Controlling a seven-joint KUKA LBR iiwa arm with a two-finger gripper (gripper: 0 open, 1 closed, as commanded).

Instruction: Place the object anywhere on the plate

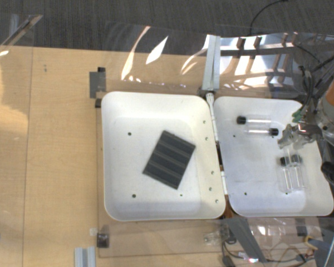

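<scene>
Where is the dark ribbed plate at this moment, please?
In the camera view the dark ribbed plate lies tilted near the middle of the left bin, apart from its walls and from the two clear tubes in the right bin.

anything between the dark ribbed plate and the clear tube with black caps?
Camera view: bare left bin floor, the two bins' adjoining rims, then bare right bin floor separate dark ribbed plate from clear tube with black caps.

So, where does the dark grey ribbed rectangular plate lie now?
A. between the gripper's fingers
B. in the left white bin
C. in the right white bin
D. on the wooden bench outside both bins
B: the dark grey ribbed rectangular plate lies tilted on the floor of the left white bin, while two clear tubes with black caps lie in the right bin.
</scene>
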